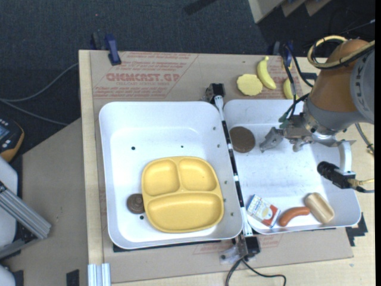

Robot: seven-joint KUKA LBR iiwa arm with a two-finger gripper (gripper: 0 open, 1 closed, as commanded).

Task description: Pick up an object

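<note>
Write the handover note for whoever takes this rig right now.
Gripper: open, holding nothing, low over the right white bin, beside the round brown disc.
Also in that bin: small red-and-white packet, red sausage, tan bun-shaped piece.
Left white bin: yellow three-compartment plate, small brown round piece.
Done: nothing picked.
Left: grasp and lift one object.

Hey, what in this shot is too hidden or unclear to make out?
- Gripper: too small and dark to judge, camera view.
- Small packet label: too small to read.
- Brown disc in the left bin: partly covered by the yellow divided plate.
- Second banana: mostly behind the arm's cables.
</note>
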